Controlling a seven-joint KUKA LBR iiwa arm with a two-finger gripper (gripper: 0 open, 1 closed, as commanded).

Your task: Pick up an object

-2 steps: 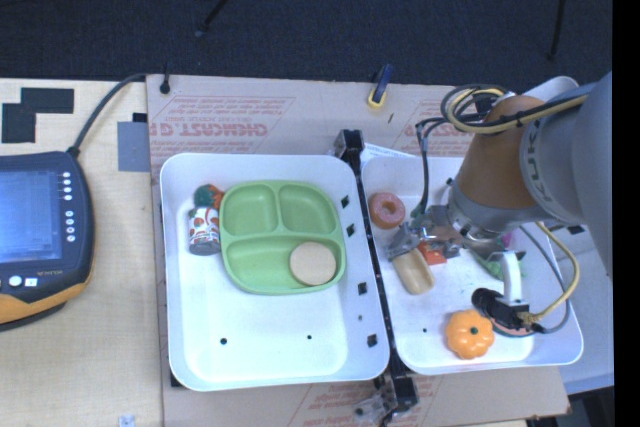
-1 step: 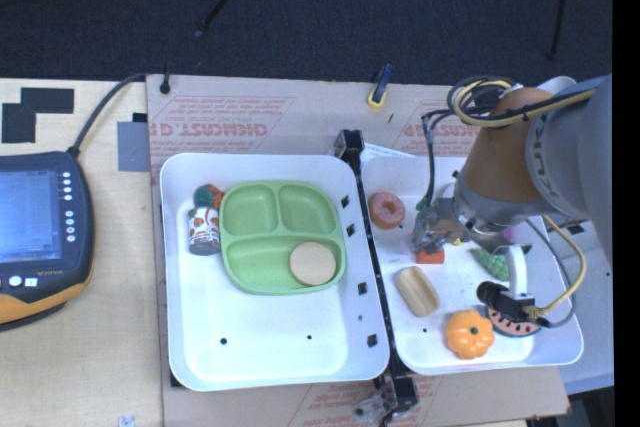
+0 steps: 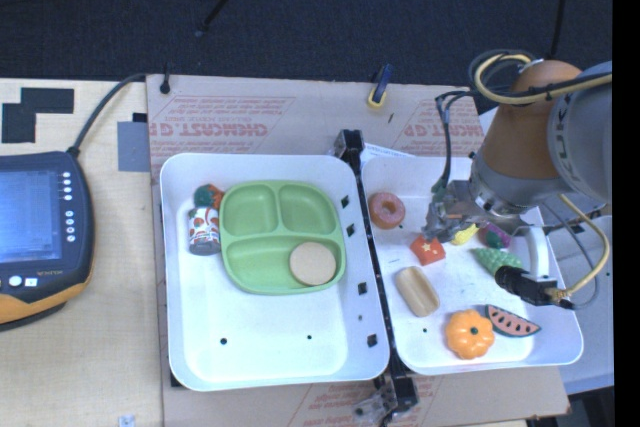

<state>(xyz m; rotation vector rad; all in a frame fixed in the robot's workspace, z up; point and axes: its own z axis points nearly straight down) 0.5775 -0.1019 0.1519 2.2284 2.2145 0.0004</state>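
The right bin (image 3: 560, 347) holds a pink donut (image 3: 386, 209), a red block with a star (image 3: 428, 250), a tan bread roll (image 3: 417, 291), an orange pumpkin (image 3: 470, 334), a watermelon slice (image 3: 512, 322), a green piece (image 3: 497, 260), a yellow piece (image 3: 463, 235) and a purple piece (image 3: 494, 237). My gripper (image 3: 441, 220) hangs low over this bin, just above the red block and beside the yellow piece. The wrist hides the fingertips.
The left bin (image 3: 260, 345) bears a green divided plate (image 3: 278, 235) with a tan round cookie (image 3: 313, 263). A small can (image 3: 204, 230) and a red-green toy (image 3: 208, 196) stand at that plate's left. A tablet pendant (image 3: 40, 225) lies far left.
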